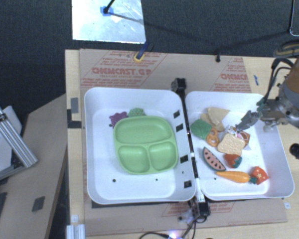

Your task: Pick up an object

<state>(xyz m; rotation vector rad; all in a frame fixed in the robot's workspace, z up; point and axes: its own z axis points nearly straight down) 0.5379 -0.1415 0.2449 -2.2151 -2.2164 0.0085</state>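
The right bin (279, 148) holds a pile of toy food: a tan wedge (217, 116), a green piece (200, 129), a pretzel (213, 137), a bread slice (230, 145), a watermelon slice (212, 159), a carrot (233, 176) and two red pieces (259, 175) (233, 160). My gripper (237, 127) reaches in from the right at a slant. Its tip hangs just above the bread slice's upper edge, near a small pink-and-white item. The camera view does not show anything held in it.
The left bin (97, 133) carries a green divided plate (144, 144), with purple grapes (118, 117) and a green leafy piece (136, 112) behind it. A black-clipped divider (185, 133) separates the bins. The arm's body (294, 98) stands over the right bin's far right edge.
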